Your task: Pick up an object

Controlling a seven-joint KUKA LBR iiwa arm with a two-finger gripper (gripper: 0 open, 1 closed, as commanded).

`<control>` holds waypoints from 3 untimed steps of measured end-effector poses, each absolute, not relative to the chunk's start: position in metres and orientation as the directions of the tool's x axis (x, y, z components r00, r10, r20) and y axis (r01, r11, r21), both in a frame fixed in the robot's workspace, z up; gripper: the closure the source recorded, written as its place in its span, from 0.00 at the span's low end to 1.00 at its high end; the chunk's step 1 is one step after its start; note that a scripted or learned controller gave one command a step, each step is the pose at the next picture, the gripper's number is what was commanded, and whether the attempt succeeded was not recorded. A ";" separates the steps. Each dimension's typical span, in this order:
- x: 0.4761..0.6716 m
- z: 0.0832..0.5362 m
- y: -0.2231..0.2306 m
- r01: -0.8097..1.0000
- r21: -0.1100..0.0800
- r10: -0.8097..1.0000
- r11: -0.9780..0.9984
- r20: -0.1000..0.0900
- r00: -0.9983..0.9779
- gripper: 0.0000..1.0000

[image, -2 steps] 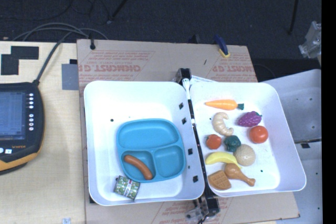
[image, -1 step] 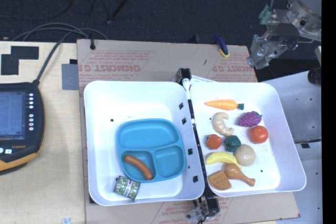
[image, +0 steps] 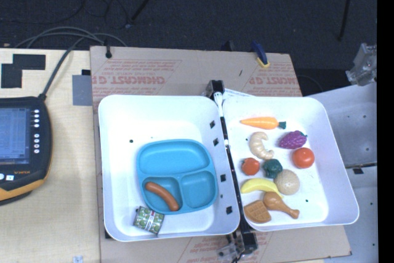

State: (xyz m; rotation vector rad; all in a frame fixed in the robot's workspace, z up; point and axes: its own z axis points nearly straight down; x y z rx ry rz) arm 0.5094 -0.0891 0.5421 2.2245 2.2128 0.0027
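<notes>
The right bin (image: 335, 132) holds several toy foods. An orange carrot (image: 261, 122) lies at the back, with a purple bunch of grapes (image: 292, 140) and a red tomato (image: 303, 157) to its right. A beige curved piece (image: 261, 145), a small red fruit (image: 250, 165), a dark green piece (image: 272, 167) and a tan round one (image: 287, 182) crowd the middle. A yellow banana (image: 259, 185), a drumstick (image: 280, 204) and a brown piece (image: 257, 213) lie at the front. In the left bin (image: 117, 132), a sausage (image: 162, 195) rests in a blue divided tray (image: 175, 160).
A small green packet (image: 149, 219) lies in the left bin's front corner beside the blue tray. A teach pendant (image: 21, 145) sits on the bench at far left. A grey metal part (image: 363, 64) shows at the right edge. Cardboard (image: 184, 74) underlies both bins.
</notes>
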 end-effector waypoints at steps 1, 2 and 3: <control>0.534 0.516 -0.013 1.000 -0.006 1.000 0.008 0.001 -0.008 1.00; 0.508 0.539 0.086 1.000 -0.001 1.000 0.011 0.002 -0.011 1.00; 0.475 0.538 0.078 1.000 -0.004 1.000 0.001 0.000 -0.001 1.00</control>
